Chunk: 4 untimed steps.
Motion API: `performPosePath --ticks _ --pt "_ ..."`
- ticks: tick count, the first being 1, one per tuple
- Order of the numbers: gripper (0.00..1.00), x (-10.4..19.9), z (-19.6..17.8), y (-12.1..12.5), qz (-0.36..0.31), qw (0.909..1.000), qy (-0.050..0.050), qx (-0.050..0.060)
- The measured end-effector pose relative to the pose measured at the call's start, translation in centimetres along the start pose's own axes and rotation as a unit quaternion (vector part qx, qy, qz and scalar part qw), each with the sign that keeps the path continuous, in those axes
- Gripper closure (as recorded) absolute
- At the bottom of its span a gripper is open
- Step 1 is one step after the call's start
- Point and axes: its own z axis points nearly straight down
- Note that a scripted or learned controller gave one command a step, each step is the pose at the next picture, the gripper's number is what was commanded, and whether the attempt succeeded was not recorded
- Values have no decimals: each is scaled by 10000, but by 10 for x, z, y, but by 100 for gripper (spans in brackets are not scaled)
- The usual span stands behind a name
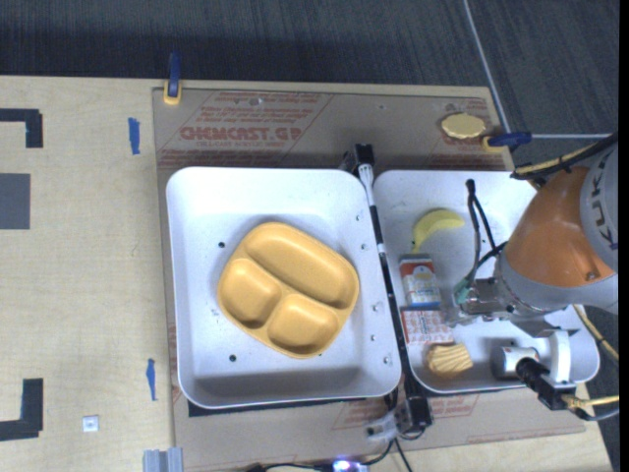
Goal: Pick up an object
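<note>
The right bin [397, 193] holds three items. A yellow banana [437, 226] lies toward its back, a small red-and-white carton [420, 283] lies along its left wall, and a ridged yellow snack piece [448, 359] rests at its front. My gripper [466, 299] hangs over the middle of this bin, just right of the carton and above the snack piece. The grey wrist and orange band [560, 239] cover the bin's right half. Nothing shows between the fingers.
The left bin [189, 197] carries a large yellow three-compartment tray [287, 288]. A black divider with cables [378, 254] runs between the bins. A round yellow disc [463, 126] sits on the cardboard behind the right bin. Cables trail near the arm.
</note>
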Motion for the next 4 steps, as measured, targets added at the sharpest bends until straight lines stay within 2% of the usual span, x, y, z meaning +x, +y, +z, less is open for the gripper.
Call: performPosePath --ticks 1,4 --pt "0 -3 -1 0 13 10000 -26 -6" --pt "0 -3 6 1 23 10000 -54 -38"
